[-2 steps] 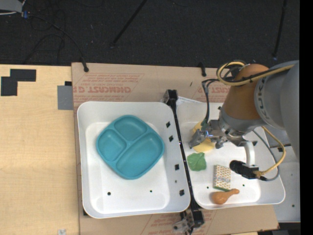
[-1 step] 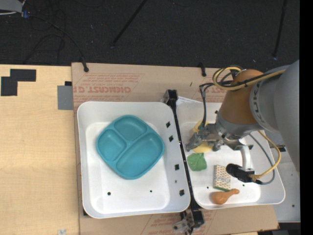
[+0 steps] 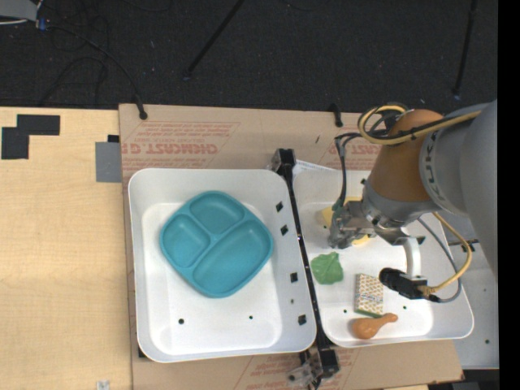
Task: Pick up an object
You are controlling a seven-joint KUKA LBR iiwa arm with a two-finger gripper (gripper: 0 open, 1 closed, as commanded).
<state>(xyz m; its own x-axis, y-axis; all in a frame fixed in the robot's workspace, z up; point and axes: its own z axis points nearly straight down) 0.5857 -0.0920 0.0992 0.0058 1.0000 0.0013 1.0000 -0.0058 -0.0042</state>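
Arm (image 3: 406, 169) reaches in from the right and bends down over the right bin (image 3: 443, 315). Gripper (image 3: 345, 236) sits low in the upper-left part of that bin, near the divider. Can't tell whether it is open or closed, the wrist blocks the view, and nothing is seen held.

Objs for pickup, all in the right bin:
- yellow piece (image 3: 327, 215): just up-left of gripper, partly hidden by it; contact unclear.
- green lump (image 3: 327, 268): just below gripper, slightly left, apart from it.
- patterned block (image 3: 369, 294): below gripper, a bit right, near the lump.
- orange drumstick (image 3: 372, 326): farthest below gripper, just under the block, by the bin's front rim.

Well left of gripper, past the divider: left bin (image 3: 162, 331) w/ teal 3-section plate (image 3: 215, 243) lying flat. Both bins rest on the worktop (image 3: 57, 258).
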